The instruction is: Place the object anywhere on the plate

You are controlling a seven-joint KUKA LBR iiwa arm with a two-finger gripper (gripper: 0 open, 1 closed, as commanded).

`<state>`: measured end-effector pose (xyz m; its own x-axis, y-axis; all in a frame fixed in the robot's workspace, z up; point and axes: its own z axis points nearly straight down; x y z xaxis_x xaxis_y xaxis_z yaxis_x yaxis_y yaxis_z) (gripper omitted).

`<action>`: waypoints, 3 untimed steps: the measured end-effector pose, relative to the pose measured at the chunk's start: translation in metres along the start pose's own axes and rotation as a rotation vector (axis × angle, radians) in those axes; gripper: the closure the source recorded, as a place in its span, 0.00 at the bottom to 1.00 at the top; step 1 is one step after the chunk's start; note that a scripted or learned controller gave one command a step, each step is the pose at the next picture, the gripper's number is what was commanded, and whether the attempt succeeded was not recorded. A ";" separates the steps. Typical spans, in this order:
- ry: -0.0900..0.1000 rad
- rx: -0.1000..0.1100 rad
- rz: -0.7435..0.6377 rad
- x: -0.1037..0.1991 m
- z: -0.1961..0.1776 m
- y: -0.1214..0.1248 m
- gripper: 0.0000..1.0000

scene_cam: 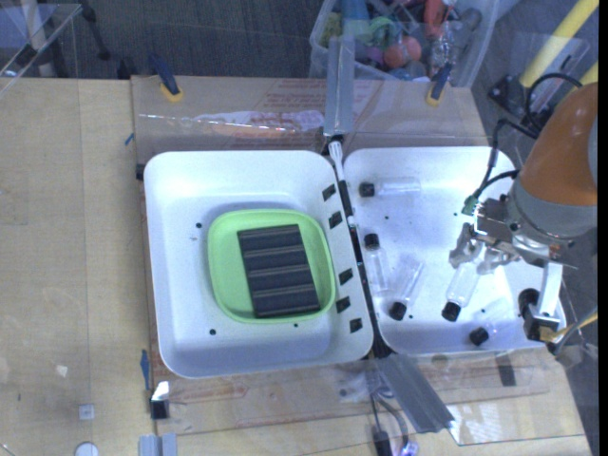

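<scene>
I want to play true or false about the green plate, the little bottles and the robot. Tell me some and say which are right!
1. The green plate sits in the left bin. True.
2. A clear bottle lies on the plate. False: a dark ridged block lies there.
3. The gripper is over the right bin. True.
4. The clear bottles have red caps. False: their caps are black.
5. The two bins sit side by side. True.
</scene>
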<state>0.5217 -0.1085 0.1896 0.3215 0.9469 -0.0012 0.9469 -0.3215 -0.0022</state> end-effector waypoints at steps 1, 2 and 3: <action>0.000 0.000 0.000 0.000 0.000 0.000 0.00; -0.001 -0.004 -0.137 -0.070 0.003 0.026 0.00; 0.000 -0.003 -0.117 -0.096 -0.099 0.043 0.00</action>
<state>0.5317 -0.2131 0.2884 0.2085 0.9780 -0.0010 0.9780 -0.2085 0.0004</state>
